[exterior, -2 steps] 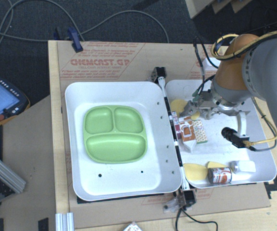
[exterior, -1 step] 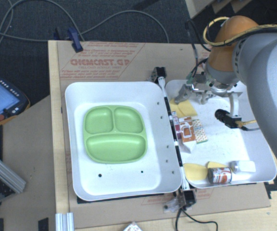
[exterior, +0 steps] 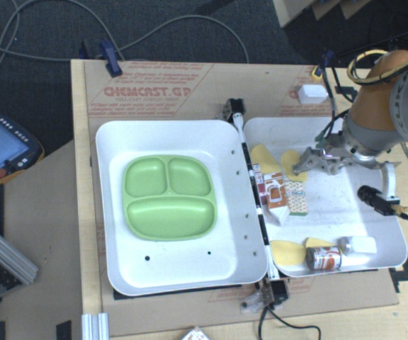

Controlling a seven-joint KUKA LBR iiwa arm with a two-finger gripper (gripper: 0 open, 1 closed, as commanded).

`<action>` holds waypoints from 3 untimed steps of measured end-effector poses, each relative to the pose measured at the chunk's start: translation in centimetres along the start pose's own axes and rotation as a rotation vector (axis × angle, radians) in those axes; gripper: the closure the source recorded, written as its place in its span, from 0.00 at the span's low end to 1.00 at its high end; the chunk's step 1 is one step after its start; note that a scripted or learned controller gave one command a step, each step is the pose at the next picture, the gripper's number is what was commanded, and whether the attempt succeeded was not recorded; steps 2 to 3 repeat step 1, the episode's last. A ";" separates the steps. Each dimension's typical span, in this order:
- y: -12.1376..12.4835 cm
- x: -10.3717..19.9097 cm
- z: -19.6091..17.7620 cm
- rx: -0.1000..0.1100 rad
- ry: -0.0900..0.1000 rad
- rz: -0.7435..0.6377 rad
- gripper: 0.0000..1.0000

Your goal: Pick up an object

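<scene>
The arm (exterior: 395,98) is cut off by the right edge. The gripper (exterior: 310,160) fingers are too small to be read. A yellow item (exterior: 263,154) is partly covered by the printed packet (exterior: 278,193). The handheld screen (exterior: 2,151) is cropped at the left edge.

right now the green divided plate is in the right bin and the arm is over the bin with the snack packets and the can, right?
Not quite. The camera view shows the green divided plate in the left bin, not the right one. The rest holds: the arm's gripper is over the right bin, which holds the snack packets and the can.
</scene>
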State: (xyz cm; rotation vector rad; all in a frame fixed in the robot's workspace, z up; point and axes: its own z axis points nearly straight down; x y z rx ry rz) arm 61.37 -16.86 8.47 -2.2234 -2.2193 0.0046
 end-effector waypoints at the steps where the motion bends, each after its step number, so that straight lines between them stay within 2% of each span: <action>1: -3.7 3.5 0.0 -0.002 0.002 -0.002 0.00; 3: -3.7 3.5 0.0 -0.002 0.002 -0.002 0.00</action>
